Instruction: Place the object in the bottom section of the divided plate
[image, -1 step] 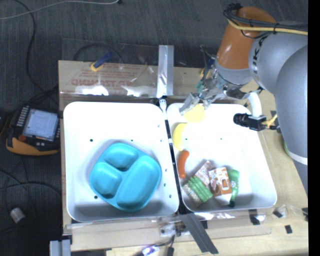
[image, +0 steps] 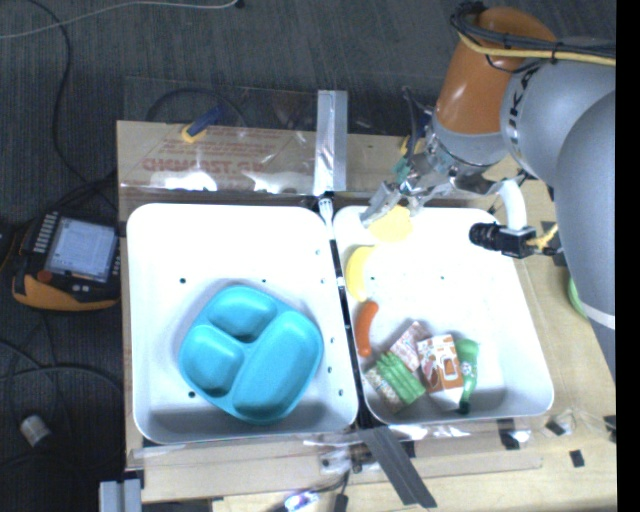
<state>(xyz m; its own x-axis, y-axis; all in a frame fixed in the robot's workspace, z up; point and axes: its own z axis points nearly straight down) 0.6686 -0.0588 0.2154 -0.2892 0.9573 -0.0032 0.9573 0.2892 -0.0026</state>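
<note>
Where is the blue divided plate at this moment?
The blue divided plate lies in the left bin, toward its near right part, close to the wall shared with the right bin.

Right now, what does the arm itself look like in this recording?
A bulky grey arm with a rounded orange band above the wrist, black lettering partly visible beside it, cables over the top, and a small metallic gripper with thin wires.
</note>
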